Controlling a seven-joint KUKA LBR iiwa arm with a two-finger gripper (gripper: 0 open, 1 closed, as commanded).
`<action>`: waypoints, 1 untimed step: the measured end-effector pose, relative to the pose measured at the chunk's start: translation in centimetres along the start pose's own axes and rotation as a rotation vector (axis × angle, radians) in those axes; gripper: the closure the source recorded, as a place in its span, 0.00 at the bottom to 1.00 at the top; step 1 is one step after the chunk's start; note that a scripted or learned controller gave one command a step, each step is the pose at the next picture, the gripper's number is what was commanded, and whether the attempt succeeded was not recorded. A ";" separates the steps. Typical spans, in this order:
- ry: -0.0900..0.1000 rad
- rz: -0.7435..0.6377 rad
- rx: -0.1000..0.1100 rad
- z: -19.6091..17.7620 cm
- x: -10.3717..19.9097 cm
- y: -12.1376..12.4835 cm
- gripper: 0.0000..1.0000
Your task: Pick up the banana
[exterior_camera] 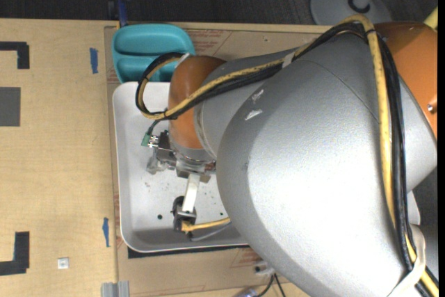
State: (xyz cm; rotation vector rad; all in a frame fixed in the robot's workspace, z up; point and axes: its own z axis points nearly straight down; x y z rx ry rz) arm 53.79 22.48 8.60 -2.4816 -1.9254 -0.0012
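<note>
Over the white bin: gripper low above its floor, arm covering much of it.
Grip state cannot be determined; banana's position likewise. Teal container sits at the far rim.

Nothing here can be read as a word, number or brand. Faint reddish print runs along the cardboard edge, beyond the claw toward the top of the view, but it is too blurred to make out.
</note>
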 end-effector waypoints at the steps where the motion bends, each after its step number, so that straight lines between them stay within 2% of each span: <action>1: -0.001 -0.139 0.001 -14.1 -1.0 -3.9 0.00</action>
